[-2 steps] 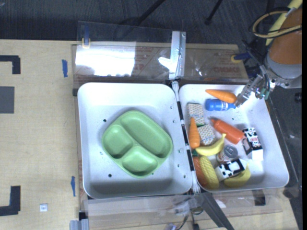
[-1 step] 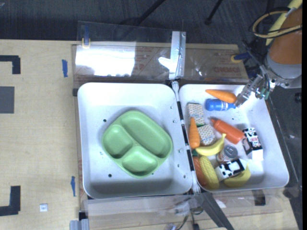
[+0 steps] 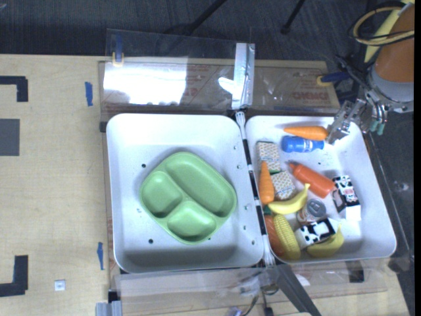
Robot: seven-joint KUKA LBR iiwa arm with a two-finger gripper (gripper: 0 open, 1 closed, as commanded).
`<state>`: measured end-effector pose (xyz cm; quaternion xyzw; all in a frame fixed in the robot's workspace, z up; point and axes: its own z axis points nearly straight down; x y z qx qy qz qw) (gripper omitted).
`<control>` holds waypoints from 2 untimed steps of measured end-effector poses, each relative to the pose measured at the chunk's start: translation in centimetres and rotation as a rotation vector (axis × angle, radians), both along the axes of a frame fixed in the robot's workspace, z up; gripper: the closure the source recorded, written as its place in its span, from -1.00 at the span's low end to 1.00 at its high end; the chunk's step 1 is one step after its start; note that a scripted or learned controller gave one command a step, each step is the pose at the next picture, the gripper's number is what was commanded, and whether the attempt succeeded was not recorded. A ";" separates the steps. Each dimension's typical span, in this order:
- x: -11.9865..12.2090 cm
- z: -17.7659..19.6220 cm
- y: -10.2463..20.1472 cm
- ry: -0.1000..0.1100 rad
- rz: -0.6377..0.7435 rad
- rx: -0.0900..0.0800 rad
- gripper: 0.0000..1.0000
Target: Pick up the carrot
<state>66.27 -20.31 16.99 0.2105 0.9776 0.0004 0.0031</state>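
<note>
We count two bins: the left (image 3: 125,176) holds one green plate (image 3: 187,195); the right (image 3: 375,196), perhaps two carrots (image 3: 266,184). We cannot tell the jaws' (image 3: 340,129) state.

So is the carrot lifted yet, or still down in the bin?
Still down: the carrot lies along the right bin's left wall. The gripper is at the far corner, apart from it.

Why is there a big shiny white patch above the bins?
In the camera view, light bounces off the clear plastic sheet behind the left bin, washing it out white. The green plate looks evenly lit with soft shadows. The gripper near the carrot looks slightly blurry.
</note>
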 end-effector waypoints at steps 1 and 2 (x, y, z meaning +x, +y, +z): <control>0.0 0.0 0.0 0.000 0.000 0.000 -1.00; 0.2 0.9 0.0 -0.006 -0.002 0.000 1.00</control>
